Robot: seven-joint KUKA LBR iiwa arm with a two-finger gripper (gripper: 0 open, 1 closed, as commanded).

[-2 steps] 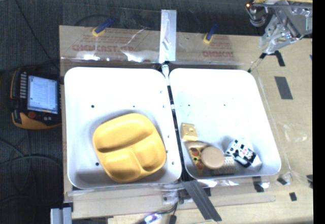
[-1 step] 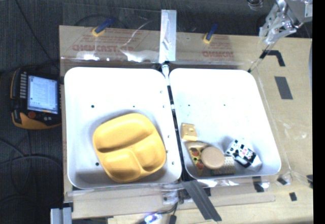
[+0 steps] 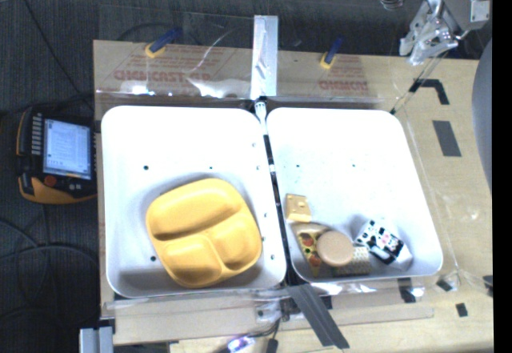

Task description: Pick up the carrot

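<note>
The gripper (image 3: 426, 38), its grip not discernible, was parked well beyond the right bin (image 3: 344, 135). The carrot, unclear among the clustered toys (image 3: 336, 247), should be located before descent.

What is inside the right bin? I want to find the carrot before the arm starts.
In the right bin, along its near edge: a tan wedge, a round tan disc overlapping a printed item, and a black-and-white toy. What lies beneath the disc is covered.
</note>
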